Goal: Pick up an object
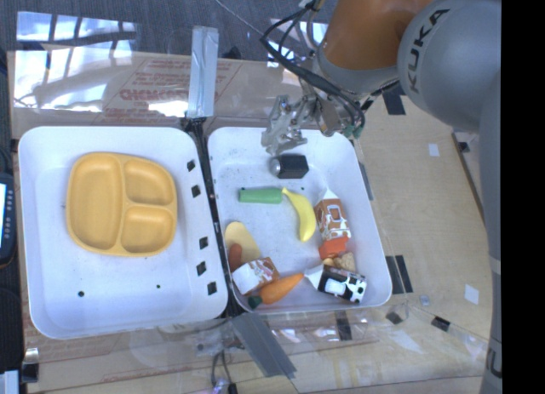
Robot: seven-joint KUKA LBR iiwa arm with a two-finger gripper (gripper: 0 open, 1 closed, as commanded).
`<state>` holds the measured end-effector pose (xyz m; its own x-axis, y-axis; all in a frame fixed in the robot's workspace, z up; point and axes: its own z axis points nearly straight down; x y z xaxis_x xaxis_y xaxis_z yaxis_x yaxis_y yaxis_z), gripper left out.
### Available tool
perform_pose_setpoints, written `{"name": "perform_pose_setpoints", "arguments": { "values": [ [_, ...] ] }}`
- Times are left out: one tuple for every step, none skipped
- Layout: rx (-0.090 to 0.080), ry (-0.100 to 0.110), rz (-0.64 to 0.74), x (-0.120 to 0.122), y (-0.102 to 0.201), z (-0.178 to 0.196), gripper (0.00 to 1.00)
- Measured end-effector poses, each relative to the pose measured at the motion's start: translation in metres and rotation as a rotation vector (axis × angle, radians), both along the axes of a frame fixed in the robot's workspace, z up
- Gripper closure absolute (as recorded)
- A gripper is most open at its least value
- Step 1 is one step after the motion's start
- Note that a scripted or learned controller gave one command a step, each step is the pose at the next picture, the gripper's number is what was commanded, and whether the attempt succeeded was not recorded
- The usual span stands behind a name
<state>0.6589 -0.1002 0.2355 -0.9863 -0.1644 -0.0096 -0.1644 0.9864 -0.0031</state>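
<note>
Lower right of frame: carrot (281, 287), cow-patterned carton (342, 284), bottle (333, 227), banana (300, 214) and green stick (261, 196) lying loose in the right bin (368, 214). Left of centre: yellow divided tray (122, 203) in the left bin (43, 214). Upper centre: hand (282, 139) low over a small dark block (290, 165), grip state impossible to tell, nothing visibly lifted, so pick apparently not yet made.

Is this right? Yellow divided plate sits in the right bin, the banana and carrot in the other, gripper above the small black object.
Not quite. The camera view shows the yellow divided plate in the left bin. The banana and carrot lie in the right bin, with the gripper above the small black object.
</note>
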Motion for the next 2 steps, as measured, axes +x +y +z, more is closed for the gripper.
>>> {"name": "perform_pose_setpoints", "arguments": {
  "values": [
    [0.001, 0.012, 0.167, -0.086, -0.030, -0.054, 1.00],
    [-0.004, 0.006, 0.381, -0.134, -0.077, 0.013, 1.00]
  ]
}}
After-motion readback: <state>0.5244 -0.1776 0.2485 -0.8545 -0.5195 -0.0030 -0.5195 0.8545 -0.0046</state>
